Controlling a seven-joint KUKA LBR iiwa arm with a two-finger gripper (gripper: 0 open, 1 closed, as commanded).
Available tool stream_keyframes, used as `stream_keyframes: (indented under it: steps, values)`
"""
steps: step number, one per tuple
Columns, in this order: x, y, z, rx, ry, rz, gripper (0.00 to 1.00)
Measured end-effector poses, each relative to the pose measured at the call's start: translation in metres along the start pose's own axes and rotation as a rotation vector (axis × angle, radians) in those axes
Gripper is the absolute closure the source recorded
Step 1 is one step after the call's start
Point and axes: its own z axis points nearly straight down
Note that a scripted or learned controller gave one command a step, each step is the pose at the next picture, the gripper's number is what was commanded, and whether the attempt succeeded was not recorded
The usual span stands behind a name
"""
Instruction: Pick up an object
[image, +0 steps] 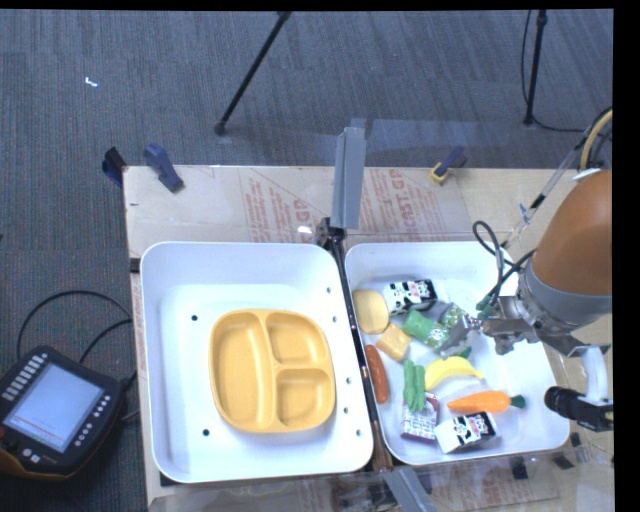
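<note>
So the grey metal two-finger gripper (478, 322) sits low over the right white plastic bin (520, 440), right at the crumpled green-and-silver packet (440, 325) in the bin's middle. The packet lies just left of the tips, long axis running left-right. Can't tell how wide it's spread or whether it's got hold of anything. The yellow plastic banana (452, 371) lies just nearer.

Two bins sit side by side on the tabletop (250, 205): the left bin (170, 300) holds a divided plate (272, 369), the right bin (530, 425) a heap of toy food (435, 370).
</note>
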Motion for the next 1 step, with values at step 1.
stream_keyframes:
  steps: [1]
  values:
    - [-0.0099,0.0314,0.0984,-0.006,-0.001,0.002,0.0]
